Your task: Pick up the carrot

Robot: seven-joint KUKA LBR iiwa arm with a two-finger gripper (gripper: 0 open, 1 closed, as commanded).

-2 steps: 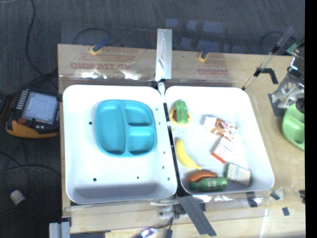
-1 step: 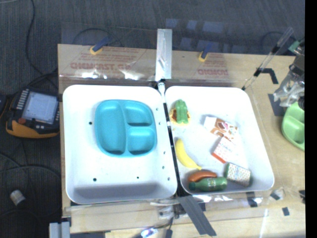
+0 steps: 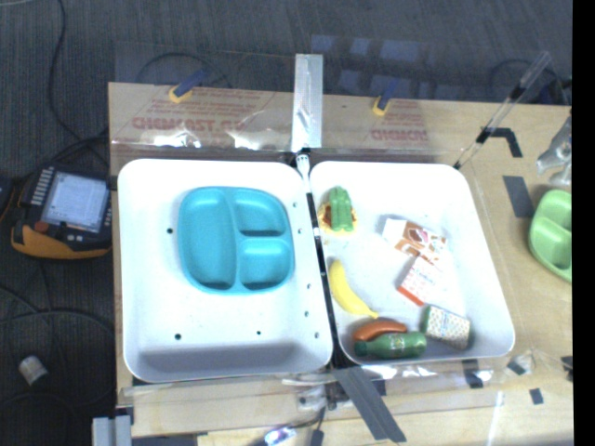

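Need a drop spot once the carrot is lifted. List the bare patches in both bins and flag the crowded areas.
Left white bin: bare floor all around the blue divided plastic tray, widest along the near edge. Right white bin: open at the far right corner and in the middle, between the yellow banana and small cartons. Crowded: near edge, where orange carrot, green cucumber and patterned box cluster.

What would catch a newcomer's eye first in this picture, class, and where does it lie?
The blue tray stands out first, lying in the middle of the left bin. Next comes the clutter in the right bin: a banana by its left wall, with the carrot at the near edge, touching a green vegetable just in front of it.
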